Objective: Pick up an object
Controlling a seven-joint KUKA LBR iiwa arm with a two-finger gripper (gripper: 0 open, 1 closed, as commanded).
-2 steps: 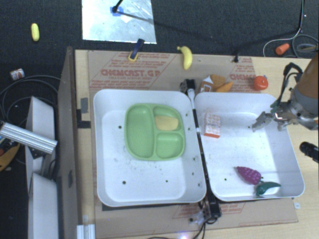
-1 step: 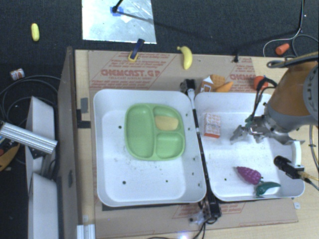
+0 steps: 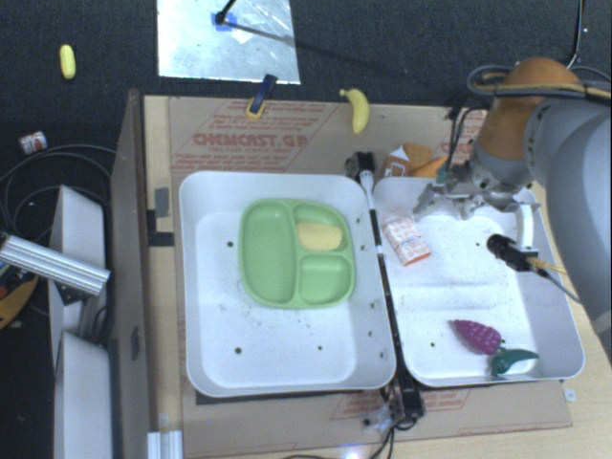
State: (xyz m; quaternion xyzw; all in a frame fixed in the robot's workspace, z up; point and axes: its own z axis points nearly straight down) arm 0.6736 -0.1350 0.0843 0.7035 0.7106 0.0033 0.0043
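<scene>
Hovering at the right bin's (image 3: 564, 338) far edge, gripper (image 3: 457, 202) state unclear; nearest small carton (image 3: 406, 240) looks light, crushable—grasp across its narrow sides.

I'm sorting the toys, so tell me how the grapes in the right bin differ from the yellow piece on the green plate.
The grapes are purple with a green leaf; the yellow piece is plain pale yellow. The grapes lie straight on the floor of the right bin, near its front; the yellow piece sits in a compartment of the green plate in the left bin. Both lie apart from the gripper.
</scene>
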